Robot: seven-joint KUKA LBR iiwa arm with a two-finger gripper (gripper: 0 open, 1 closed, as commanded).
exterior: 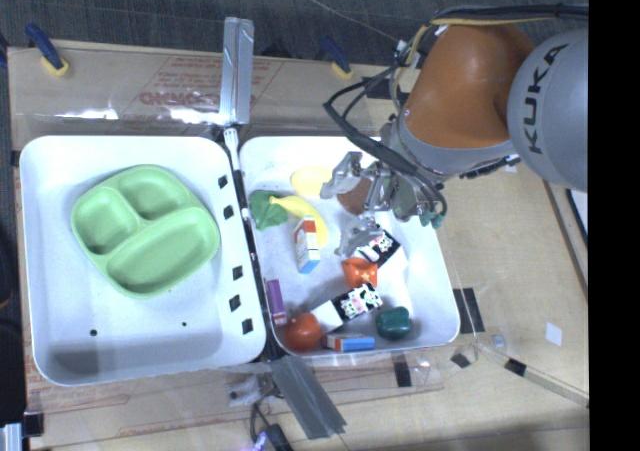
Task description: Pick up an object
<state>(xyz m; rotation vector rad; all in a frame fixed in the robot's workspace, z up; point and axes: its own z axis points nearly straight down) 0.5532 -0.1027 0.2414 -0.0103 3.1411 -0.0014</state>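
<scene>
The bench (520,279) carries two white bins; the left bin (60,239) holds a green divided plate (145,229), well away from the fingers. The grey and orange arm (480,89) reaches into the right bin (435,289). Its gripper (365,201) hangs above an orange toy (360,271) and a black-and-white carton (378,247), with a banana (295,205) and a small box (308,244) just beside; whether the fingers are apart I cannot tell.

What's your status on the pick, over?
Gripper low over right bin, fingers unclear. Nothing seen held. Cow-print items, banana, tomato crowd below it. Green plate sits in left bin.
</scene>
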